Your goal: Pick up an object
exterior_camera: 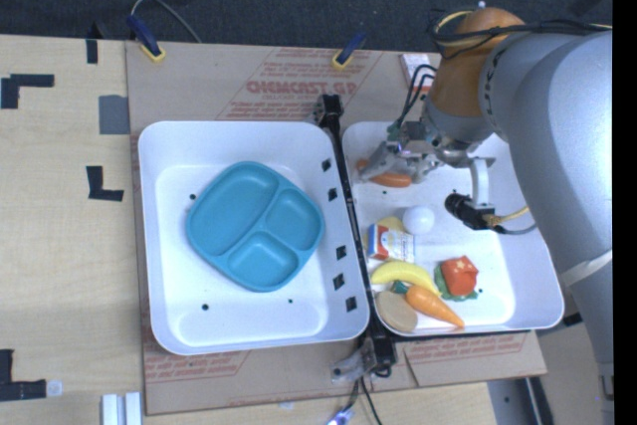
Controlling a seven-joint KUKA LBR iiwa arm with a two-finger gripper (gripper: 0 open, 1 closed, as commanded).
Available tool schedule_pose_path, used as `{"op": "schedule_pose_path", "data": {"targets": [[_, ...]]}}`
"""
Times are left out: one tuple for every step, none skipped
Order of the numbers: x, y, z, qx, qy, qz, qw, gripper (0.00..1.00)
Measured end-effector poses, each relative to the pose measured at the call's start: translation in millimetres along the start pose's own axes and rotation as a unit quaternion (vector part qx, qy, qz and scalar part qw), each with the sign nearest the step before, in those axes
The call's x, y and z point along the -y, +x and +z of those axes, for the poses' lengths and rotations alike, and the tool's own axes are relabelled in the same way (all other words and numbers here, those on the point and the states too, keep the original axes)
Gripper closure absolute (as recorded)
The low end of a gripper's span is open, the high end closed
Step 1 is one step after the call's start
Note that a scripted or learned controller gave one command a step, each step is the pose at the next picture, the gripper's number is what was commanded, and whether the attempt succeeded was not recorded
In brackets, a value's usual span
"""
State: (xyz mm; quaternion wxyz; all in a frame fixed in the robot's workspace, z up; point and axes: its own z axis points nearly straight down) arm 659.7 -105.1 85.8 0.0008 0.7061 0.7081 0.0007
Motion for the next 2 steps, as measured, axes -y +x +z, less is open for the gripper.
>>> {"op": "schedule_pose_path", "data": {"targets": [[-9.1,4.3,0.3,0.0,0.0,0.001,1.0,0.0],[-9.2,4.9,-9.5,0.0,0.0,0.0,1.0,1.0]]}}
